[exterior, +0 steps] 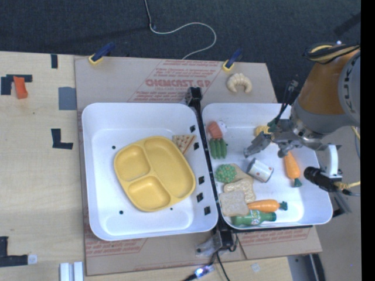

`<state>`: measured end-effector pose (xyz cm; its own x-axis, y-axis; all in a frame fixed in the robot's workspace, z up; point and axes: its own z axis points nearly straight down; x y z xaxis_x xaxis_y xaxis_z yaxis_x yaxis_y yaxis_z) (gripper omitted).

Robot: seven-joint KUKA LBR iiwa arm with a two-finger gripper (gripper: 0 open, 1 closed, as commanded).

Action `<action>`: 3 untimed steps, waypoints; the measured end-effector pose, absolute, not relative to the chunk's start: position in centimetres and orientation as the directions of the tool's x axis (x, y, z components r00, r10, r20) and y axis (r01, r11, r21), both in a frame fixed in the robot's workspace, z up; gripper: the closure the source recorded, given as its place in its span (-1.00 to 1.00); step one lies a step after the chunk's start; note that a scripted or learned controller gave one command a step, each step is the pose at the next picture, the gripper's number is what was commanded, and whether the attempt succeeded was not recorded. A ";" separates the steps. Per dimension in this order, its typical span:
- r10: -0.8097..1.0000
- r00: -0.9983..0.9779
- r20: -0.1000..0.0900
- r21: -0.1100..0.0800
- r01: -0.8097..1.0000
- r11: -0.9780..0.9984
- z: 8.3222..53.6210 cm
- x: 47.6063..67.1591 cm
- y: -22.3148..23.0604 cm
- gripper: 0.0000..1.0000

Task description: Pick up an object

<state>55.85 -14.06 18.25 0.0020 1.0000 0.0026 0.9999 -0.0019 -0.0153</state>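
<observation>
The arm [328,92] reaches in from the right and ends over the right bin [313,218]. The end effector [265,148] hangs above the bin's middle, close over a small can [259,170] that lies on its side on the bin floor. One grey finger [254,147] slants down to the left; whether the fingers are spread or closed cannot be told, and nothing is visibly between them.

Contents of the right bin:
- One carrot [291,166] lies just right of the can, near the end effector.
- A second carrot [266,205] lies near the front wall.
- A green bottle [253,218] lies on its side, just in front of the second carrot.
- Two bread slices [236,196] lie between the can and the bottle.
- A broccoli piece [225,172] lies left of the can.
- A dark green vegetable [218,148] lies near the left wall.

The left bin [96,157] holds a yellow tray [153,172] with three compartments. A cracker [183,141] touches the tray's rear right edge.

A croissant [239,83] rests on the desk [35,174] behind the right bin.
</observation>
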 end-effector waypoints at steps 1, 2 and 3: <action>1.000 -0.001 0.001 -0.002 1.000 0.001 19.0 56.2 -14.1 -1.00; 1.000 -0.001 0.001 -0.007 1.000 0.001 14.3 55.4 -13.7 -1.00; 1.000 0.000 0.000 -0.005 1.000 0.000 8.9 55.2 -13.6 -1.00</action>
<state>55.23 -13.60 8.91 -0.0001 1.0000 -0.0003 1.0000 0.0001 -0.0054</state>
